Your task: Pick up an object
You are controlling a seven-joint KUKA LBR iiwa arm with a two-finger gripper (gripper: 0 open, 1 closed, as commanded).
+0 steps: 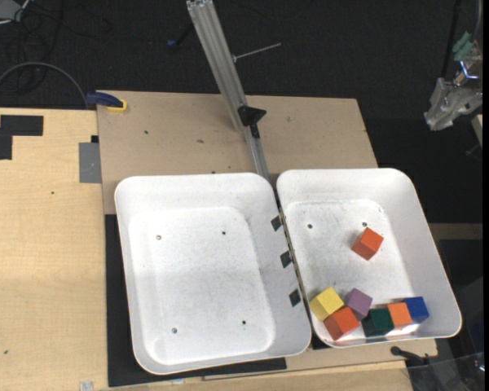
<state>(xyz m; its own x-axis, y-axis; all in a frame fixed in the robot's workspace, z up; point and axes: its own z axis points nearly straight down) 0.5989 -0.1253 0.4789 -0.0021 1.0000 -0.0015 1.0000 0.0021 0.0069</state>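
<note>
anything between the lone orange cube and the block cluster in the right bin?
No. In the camera view, bare bin floor separates the orange cube from the cluster, whose nearest piece is the purple block.

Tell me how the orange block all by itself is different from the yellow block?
The lone orange block sits apart near the middle of the right bin; the yellow block is crowded among other blocks near the bin's front edge, against a red-orange block. Their colours differ too. Both are small cubes, turned at a slant.
</note>
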